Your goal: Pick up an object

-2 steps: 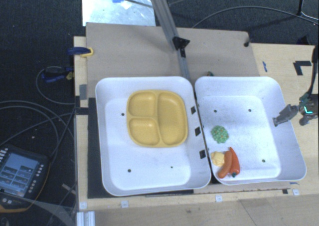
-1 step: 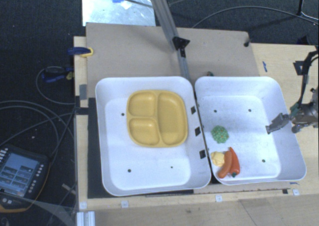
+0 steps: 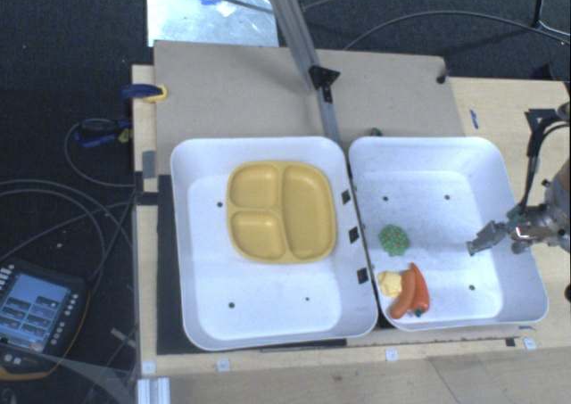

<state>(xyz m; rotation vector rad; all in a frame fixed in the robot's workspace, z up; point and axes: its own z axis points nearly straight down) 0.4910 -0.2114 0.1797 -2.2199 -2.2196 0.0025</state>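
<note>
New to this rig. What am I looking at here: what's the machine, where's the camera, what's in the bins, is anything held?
There is one picture, taken by a fixed camera above the bench, looking down at a slant. The machine is a single robot arm that reaches in from the picture's right; its hand sits over the right side of the right bin. Nothing can be seen between its fingers, so it does not appear to hold anything, and I cannot tell whether they are open or shut.

The bench carries two shallow white bins side by side. The left bin holds a yellow divided plate with three compartments. The right bin holds three small toy foods near its lower left corner: a green broccoli-like piece, an orange carrot-like piece, and a small yellow piece touching the carrot. The job is to pick up one object.
</note>
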